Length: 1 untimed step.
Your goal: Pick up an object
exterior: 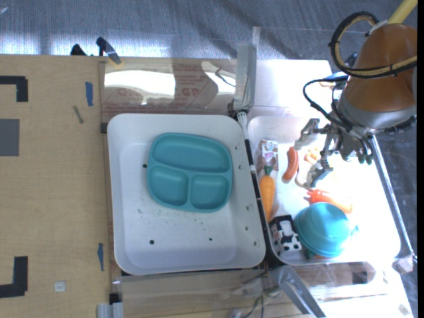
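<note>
Camera view: the two-finger tool (317,152) hangs released over the right shallow white bin (387,207), fingers spread and grasping nothing. Just beside it at nine o'clock lies a slim red-orange sausage-shaped toy (290,163); a teal round bowl-like toy (323,229) sits at six o'clock. The left white bin (126,197) holds a teal three-compartment plastic plate (189,171).
</note>
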### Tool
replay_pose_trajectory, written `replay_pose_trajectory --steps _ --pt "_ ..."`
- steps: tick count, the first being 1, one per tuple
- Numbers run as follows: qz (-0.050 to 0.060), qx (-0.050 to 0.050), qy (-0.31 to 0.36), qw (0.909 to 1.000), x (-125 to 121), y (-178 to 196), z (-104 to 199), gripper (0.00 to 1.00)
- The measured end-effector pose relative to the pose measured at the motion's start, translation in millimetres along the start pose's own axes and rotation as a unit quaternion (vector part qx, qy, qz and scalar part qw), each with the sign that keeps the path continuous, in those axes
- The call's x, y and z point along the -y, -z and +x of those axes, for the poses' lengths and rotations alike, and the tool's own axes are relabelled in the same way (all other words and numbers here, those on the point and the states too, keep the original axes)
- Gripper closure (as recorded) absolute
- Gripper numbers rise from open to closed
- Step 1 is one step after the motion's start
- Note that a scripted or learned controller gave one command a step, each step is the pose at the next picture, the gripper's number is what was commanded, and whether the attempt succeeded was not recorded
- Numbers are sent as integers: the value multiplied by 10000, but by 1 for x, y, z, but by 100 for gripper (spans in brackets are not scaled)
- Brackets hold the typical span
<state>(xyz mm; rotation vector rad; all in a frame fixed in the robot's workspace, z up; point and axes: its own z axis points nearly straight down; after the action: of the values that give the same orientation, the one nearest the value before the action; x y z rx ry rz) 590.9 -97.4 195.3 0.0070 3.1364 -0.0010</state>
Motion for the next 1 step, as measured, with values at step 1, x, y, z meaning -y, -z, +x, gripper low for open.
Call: replay_pose_trajectory --steps 1 --pt "1 55 -475 9989 5 -105 -30 0"
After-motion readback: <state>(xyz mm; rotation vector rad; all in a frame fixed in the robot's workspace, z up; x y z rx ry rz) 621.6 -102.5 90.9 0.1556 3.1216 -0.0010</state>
